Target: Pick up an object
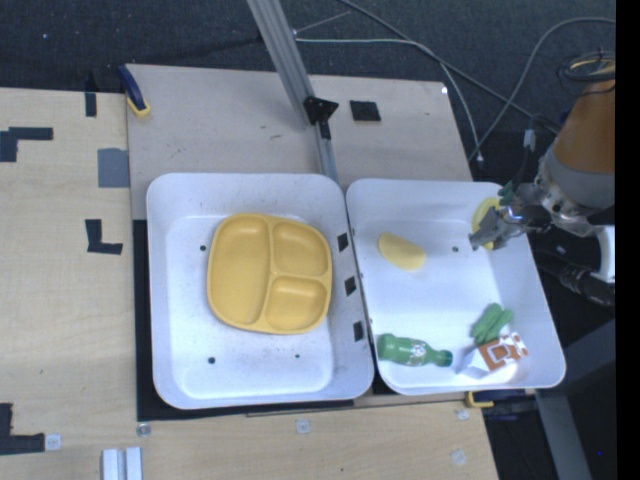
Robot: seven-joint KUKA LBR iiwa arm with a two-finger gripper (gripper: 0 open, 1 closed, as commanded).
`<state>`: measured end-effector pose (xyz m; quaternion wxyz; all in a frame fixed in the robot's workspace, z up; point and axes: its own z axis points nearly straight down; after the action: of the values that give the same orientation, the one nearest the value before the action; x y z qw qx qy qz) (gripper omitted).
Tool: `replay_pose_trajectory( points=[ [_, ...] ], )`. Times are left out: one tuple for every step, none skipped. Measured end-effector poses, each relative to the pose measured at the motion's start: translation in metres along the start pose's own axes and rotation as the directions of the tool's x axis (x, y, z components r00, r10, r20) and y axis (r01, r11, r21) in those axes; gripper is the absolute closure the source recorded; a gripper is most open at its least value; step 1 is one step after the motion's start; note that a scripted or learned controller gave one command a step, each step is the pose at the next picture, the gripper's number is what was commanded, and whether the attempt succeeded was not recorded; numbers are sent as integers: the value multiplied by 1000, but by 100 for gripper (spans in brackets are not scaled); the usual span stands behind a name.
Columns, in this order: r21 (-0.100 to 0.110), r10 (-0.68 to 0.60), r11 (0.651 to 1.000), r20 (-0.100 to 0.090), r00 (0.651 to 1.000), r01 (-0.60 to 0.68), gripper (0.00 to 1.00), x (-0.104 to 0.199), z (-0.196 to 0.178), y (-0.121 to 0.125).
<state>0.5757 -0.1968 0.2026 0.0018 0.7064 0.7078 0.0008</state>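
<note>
Bench holds two white bins; in the right bin (520, 298) I see the gripper (492, 230) hovering low by the far right wall, grip state unreadable, arm (585, 153) reaching in from the right, nearest target the yellow lump (402, 252) lying to its left, long axis roughly left-right.

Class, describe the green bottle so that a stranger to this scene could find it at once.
Start at the right-hand white bin of the two on the bench. Look along its near edge to the corner closest to the other bin: the green bottle lies there on its side. Unlike the pale yellow lump farther back, it is green with a white label.
</note>
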Motion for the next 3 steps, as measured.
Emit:
replay_pose_trajectory(
  points=[
    [3,1,1000,-1,1000,-1,100,0,-14,1],
    [3,-4,1000,-3,1000,4,100,49,-15,21],
    [4,-5,1000,-4,1000,5,100,101,-25,33]
  ],
)
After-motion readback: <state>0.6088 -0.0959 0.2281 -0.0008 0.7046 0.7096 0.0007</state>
